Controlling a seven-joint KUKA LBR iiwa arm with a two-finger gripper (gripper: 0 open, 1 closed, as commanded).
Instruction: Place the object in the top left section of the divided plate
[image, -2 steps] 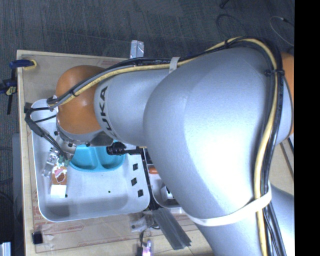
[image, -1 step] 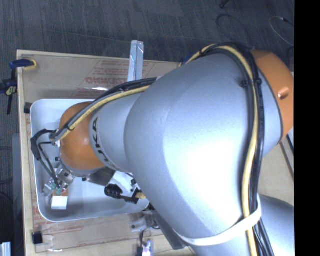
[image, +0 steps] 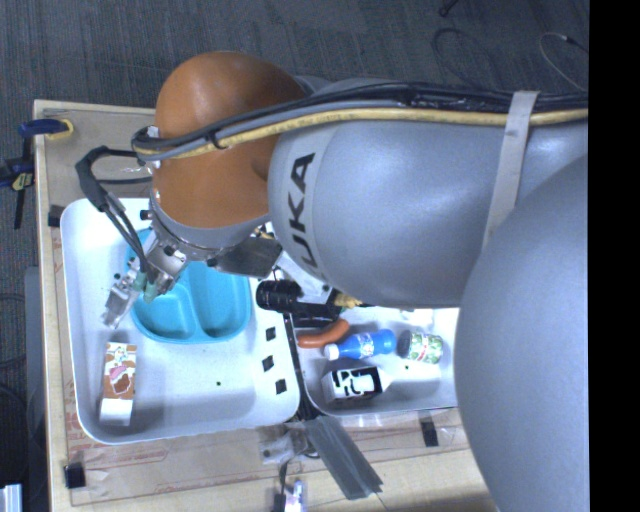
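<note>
Dark grey floor surrounds a pale wooden bench (image: 50, 250) that carries two shallow white bins side by side. From my seat the grey arm (image: 420, 190) with its orange band (image: 215, 130) covers most of the bench, hiding the upper part of both bins. In the left bin (image: 180, 400) I see a blue divided plate (image: 205, 310); its upper half sits under the wrist, so the top sections are cut off from me and I can make out just two lower compartments. The gripper (image: 128, 292) hangs at the plate's left edge, tips over the bin floor just beside the rim. It is small and blurred, with a bit of green near the tips; I cannot tell whether the pincer is wide, narrow or holding something. A small carton with a brown and white print (image: 119, 380) lies in the lower left of that bin, well apart from the plate. In the right bin (image: 380, 405) lie a blue bottle (image: 362, 345), a green can (image: 424, 347), an orange piece (image: 325, 335) and a black and white pack (image: 356, 382). Which is the task's object I cannot tell.
</note>
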